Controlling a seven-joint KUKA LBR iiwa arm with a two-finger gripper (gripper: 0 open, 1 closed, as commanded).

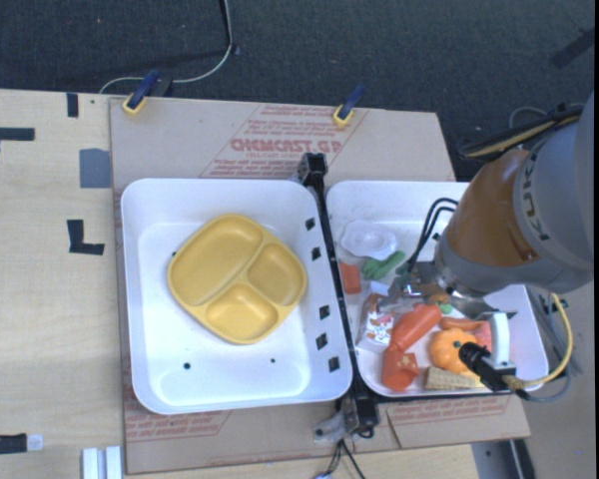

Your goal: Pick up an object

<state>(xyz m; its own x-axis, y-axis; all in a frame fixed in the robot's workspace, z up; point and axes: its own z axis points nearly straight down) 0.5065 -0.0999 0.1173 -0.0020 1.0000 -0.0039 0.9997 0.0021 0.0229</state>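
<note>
The right bin (pixel 341 200) holds several small things. My gripper (pixel 411 289) is low over its middle, just above the upper end of an orange-red carrot-like piece (pixel 414 325). A clear plastic cup (pixel 369 239) and a green item (pixel 384 264) lie just left of and behind the gripper. An orange round fruit (pixel 446 347) and a tan cracker (pixel 444 378) sit at the bin's front, beside a red piece (pixel 399 367). A small printed packet (pixel 378 327) lies left of the carrot. The arm hides the bin's right part.
The left bin (pixel 140 267) holds a yellow divided plate (pixel 238 277). A black divider rail (pixel 324 267) runs between the bins. A small orange piece (pixel 350 277) lies by that rail. Both bins rest on a cardboard sheet (pixel 280 143) held by clamps.
</note>
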